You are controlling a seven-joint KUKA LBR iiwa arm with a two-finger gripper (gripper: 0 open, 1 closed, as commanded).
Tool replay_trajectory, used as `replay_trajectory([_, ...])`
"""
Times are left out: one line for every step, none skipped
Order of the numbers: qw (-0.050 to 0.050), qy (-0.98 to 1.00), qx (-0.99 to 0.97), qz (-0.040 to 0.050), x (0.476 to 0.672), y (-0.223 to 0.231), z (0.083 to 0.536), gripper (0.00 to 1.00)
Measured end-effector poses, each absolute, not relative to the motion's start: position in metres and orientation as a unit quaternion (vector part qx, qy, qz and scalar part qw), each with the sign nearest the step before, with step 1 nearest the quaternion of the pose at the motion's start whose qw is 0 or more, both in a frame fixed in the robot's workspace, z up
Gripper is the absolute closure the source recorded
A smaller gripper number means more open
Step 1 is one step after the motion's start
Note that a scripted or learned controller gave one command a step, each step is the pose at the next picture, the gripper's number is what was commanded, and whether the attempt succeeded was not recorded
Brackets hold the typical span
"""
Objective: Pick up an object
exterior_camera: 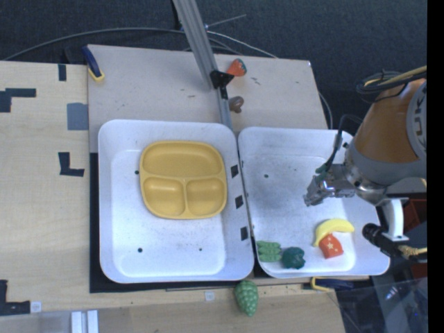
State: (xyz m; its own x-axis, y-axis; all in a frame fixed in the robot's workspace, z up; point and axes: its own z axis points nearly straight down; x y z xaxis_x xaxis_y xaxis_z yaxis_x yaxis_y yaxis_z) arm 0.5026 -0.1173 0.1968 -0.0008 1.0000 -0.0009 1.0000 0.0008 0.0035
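- While we look down from the fixed camera, the gripper (316, 193) hangs over the middle of the right bin (277, 151), with nothing between its fingers as far as we can see; whether they are spread or closed we cannot tell.
- Our likely targets sit in that bin's near corner: a yellow banana (334, 227) touching a red toy (332, 246), and further left a green toy (269, 250) just beside a darker green one (293, 257).
- We judge the banana is nearest, lying below and slightly right of the gripper, apart from it.
- To do this well, we would centre over one item, come straight down, and avoid the bin wall and the neighbouring red toy.
- The left bin (111, 186) holds a yellow tray (184, 179), well apart.
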Motion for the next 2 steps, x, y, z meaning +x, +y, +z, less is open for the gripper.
replay_trajectory([0.002, 0.707, 0.707, 0.0009, 0.495, -0.122, 0.253, 1.0])
replay_trajectory([-0.001, 0.71, 0.705, 0.0005, 0.497, -0.067, 0.259, 1.0])
